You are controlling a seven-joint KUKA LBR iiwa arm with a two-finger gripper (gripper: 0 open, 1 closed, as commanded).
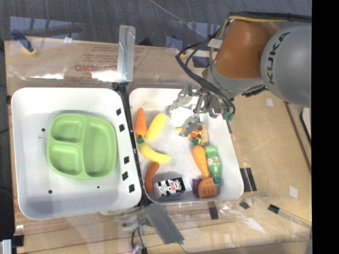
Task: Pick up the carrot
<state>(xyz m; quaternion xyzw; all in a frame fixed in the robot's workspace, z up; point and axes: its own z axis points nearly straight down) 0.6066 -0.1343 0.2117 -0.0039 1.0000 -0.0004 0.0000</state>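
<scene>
From above, the tabletop (275, 157) of pale wood carries two shallow white plastic bins side by side. The left bin (32, 142) holds a lime-green plastic plate with three compartments (82, 146), lying flat near the bin's middle.

The right bin (159, 97) is crowded with toy food. Against its left wall stands a small orange carrot with a green stub at its lower end (140, 124), pointing up and down the frame. Just beside it on the right lies a yellow corn-shaped piece (155, 126), tilted. Below these rests a curved yellow banana (154, 154), and below that a reddish-orange sausage-shaped piece (151, 175), close to a small black-and-white patterned carton (170, 186) at the bin's near wall.

On the right side of this bin a second, larger orange carrot (200, 160) lies slanted, touching a green plastic bottle (213, 163) on its right. Below them sit a purple piece (197, 186) and an orange waffle-textured piece (208, 187), touching each other.

The grey arm with its orange band (243, 49) reaches in from the right, cables looping around the wrist. The metal gripper (192, 127) hangs over the upper right part of the right bin, just above the larger carrot's top end, near a small multicoloured object (196, 136). How far its fingers are spread cannot be told, and nothing can be seen held between them.
</scene>
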